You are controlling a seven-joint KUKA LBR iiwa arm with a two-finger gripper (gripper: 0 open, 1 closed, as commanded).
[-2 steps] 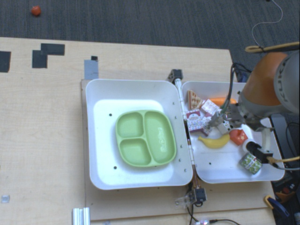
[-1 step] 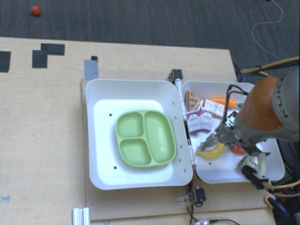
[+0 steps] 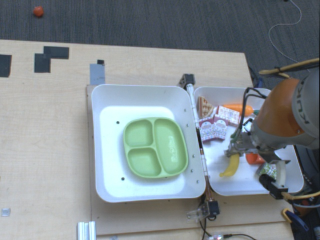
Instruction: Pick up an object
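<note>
Gripper low in the right bin, finger state impossible to tell, yellow banana lying on the bin floor directly below it, possibly touching.

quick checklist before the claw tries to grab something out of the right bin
1. Claw over the right bin: ok, it sits just above the banana.
2. Banana lying free on the bin floor, apart from the cartons: ok.
3. Nothing held yet: cannot tell, the wrist hides the tips.
4. Finger opening: cannot tell.
5. Clutter near target: not ok, a red item lies close beside the banana, under the arm.
6. Green divided plate in the left bin, clear of the arm: ok.
</note>
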